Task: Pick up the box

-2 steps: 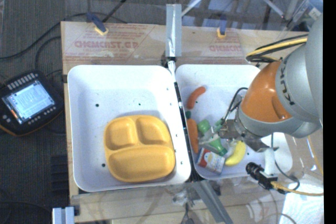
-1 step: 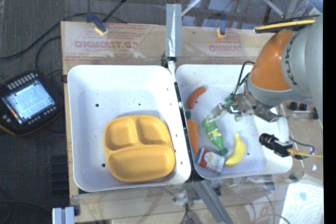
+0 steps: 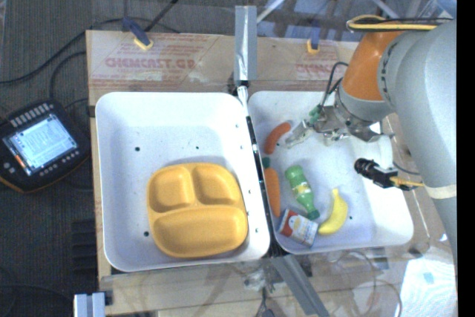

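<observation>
my hand (image 3: 300, 134) hangs low in the far part of the right bin (image 3: 397, 234), just beside the sausage (image 3: 279, 134); i cannot tell whether it is released or clenched. the box (image 3: 298, 227) lies at the near edge of that bin, well apart from me, touching the banana (image 3: 335, 212) and close to the green bottle (image 3: 300, 189) and carrot (image 3: 273, 191). risk, as i judge it: closing here takes the sausage, and crowding near the box may spoil my grip. count: one each; one yellow tray (image 3: 197, 209) in the left bin (image 3: 119, 122).
</observation>
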Motion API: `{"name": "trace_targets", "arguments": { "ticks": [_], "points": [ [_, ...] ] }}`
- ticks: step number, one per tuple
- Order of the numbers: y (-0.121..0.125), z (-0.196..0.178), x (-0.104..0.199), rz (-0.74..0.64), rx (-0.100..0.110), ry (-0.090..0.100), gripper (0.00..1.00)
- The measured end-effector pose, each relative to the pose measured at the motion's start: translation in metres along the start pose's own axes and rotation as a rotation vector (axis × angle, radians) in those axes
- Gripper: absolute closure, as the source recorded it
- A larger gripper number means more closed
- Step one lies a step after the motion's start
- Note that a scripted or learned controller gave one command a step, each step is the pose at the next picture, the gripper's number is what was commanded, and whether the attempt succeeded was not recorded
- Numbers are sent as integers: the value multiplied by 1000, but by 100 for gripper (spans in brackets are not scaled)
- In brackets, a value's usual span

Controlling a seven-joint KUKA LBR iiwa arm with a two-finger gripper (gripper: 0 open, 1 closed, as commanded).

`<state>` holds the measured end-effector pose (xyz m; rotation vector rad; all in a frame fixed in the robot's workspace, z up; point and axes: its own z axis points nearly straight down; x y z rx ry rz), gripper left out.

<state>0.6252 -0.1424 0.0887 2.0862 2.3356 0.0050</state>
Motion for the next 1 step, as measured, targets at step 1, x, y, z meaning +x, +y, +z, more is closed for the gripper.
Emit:
{"name": "trace_targets", "arguments": {
  "ticks": [1],
  "points": [
    [41,1,21,35,29,-7,0]
  ]
}}
